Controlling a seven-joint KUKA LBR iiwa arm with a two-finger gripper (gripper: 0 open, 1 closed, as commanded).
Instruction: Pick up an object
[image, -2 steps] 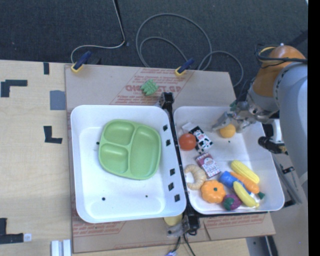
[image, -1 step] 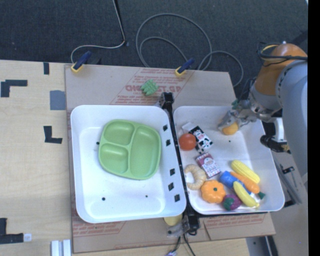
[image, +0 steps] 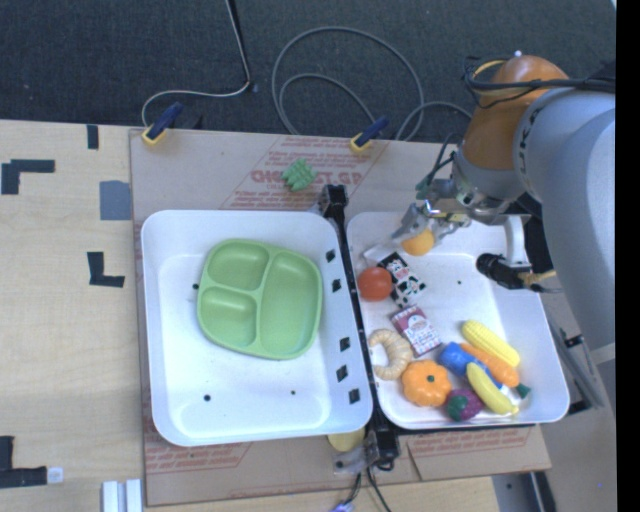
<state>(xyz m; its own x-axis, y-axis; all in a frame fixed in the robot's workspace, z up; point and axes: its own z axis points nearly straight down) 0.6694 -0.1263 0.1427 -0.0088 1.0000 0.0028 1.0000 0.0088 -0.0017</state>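
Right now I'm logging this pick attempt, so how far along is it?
Done: the arm has reached over the far end of the right bin. In hand: the pincer sits right at a small yellow object, which looks raised off the bin floor, though a firm grip can't be confirmed. Left: lifting it clear. The corn, pumpkin and donut lie untouched.

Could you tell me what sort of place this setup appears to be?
Probably a robotics lab bench: two white bins clamped on cardboard, toy food such as a corn cob, and loose cables behind.
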